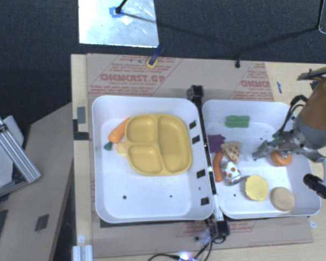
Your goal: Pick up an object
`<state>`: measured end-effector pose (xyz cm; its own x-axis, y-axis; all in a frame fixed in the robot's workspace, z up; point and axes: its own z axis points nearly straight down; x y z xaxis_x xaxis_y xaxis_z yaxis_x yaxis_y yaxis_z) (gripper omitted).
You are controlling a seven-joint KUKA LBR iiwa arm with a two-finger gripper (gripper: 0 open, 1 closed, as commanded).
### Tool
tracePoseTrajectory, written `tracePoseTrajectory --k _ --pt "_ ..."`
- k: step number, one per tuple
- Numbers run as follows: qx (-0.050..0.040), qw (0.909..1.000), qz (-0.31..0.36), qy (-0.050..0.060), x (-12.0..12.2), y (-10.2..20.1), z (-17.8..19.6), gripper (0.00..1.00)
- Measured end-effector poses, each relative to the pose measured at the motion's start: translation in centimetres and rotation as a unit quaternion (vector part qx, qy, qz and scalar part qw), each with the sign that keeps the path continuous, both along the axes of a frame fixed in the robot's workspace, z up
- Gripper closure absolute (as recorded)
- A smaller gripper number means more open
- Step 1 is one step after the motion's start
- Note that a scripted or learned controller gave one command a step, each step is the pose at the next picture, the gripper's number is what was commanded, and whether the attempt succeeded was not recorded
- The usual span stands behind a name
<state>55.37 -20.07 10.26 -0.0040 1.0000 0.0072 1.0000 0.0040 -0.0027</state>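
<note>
The likeliest target is the small orange round piece [283, 158] lying in the right bin [261, 113], near its right wall. The tool [271, 149] sits directly over and against this piece, its dark tip extending left to about the bin's middle. Whether the tool is released or clenched cannot be told from this view; the piece is not visibly held between anything, so no grasp is recorded.

Other contents of the right bin, working outward: a yellow disc [256, 187] and a tan round cookie-like item [282, 198] toward the near wall; a spotted white and red object [231, 172] beside a red sausage-shaped item [218, 166]; a tan wedge [231, 150] partly over a purple piece [215, 142]; a green oblong item [237, 122] toward the far wall, well apart from the tool.

The left bin [146, 200] carries a yellow divided plate [155, 144], with an orange carrot [118, 130] touching its left rim. Both bins rest on a worktop [206, 75] covered with printed cardboard.

Assessment: the step in hand appears to be the approach or descent onto the orange piece; lifting has not begun, as the piece lies on the bin floor. The next move calls for closing squarely about the piece and rising straight up. Risk: the piece is low and close to the bin wall, so it could slip out or be pushed aside.
</note>
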Motion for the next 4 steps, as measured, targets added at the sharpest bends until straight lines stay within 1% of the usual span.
tracePoseTrajectory --k 1,2,3,4 --pt "0.0004 1.0 0.001 -0.003 0.4 0.4 -1.3 0.0" --pt "-0.008 0.9999 -0.001 -0.01 0.6 -0.2 -0.1 1.0" --pt "-0.0044 1.0 0.0 -0.004 0.9 0.3 4.4 1.0" --pt "-0.0047 1.0 -0.001 -0.004 0.3 0.1 9.2 1.0"
